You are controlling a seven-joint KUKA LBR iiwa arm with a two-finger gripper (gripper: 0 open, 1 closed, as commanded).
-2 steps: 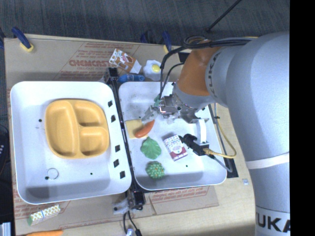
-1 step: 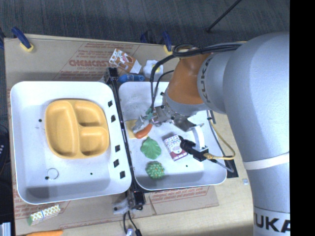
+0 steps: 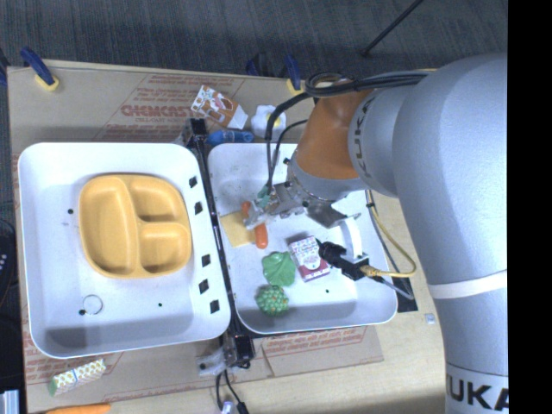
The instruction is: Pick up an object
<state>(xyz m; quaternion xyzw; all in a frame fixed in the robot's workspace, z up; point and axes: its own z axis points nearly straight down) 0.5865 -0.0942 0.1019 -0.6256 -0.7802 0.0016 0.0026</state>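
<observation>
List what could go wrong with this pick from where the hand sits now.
1. The hand sits low in the right bin, over an orange piece beside a yellow slab; it could pinch both or neither.
2. The red packet, green leaf and green ball lie close by, so a sweep might knock them.
3. The bin's left wall is near and could be bumped.

"UKA" on arm (image 3: 470, 392).
</observation>
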